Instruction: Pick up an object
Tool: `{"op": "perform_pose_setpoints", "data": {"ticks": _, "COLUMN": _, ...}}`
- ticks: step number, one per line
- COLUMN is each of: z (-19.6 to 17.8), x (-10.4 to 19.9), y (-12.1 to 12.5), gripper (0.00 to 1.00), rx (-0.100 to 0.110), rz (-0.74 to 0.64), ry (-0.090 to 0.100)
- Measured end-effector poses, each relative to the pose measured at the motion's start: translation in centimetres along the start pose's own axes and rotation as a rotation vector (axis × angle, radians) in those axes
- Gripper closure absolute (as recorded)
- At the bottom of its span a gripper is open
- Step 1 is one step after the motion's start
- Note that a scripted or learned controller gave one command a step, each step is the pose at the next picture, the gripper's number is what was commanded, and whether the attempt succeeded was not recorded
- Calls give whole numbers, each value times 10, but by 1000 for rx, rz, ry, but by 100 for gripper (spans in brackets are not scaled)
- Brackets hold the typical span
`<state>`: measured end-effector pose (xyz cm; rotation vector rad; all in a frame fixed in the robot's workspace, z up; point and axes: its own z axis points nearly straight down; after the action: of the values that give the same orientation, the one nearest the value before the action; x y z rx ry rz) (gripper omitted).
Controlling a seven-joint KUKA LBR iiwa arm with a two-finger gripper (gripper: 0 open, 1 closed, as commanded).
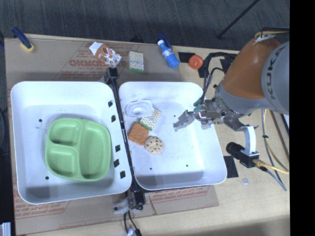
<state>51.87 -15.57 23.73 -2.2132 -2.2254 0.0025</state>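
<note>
Cookie [154,144] lies in the right bin [209,161] beside an orange block [138,133], left of and apart from the end effector [180,123], whose fingers are spread, holding nothing.

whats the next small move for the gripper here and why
Probably shift toward the view's left and lower. The gripper hovers over bare floor of the right bin with nothing between its fingers, while the cookie, the orange piece and the white item all lie clustered near that bin's left wall, apart from it.
</note>
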Motion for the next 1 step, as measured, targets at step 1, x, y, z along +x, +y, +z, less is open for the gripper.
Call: {"op": "perform_pose_setpoints", "data": {"ticks": 1, "z": 146, "x": 3, "y": -42, "gripper": 0, "rx": 1, "rz": -1, "ry": 1}}
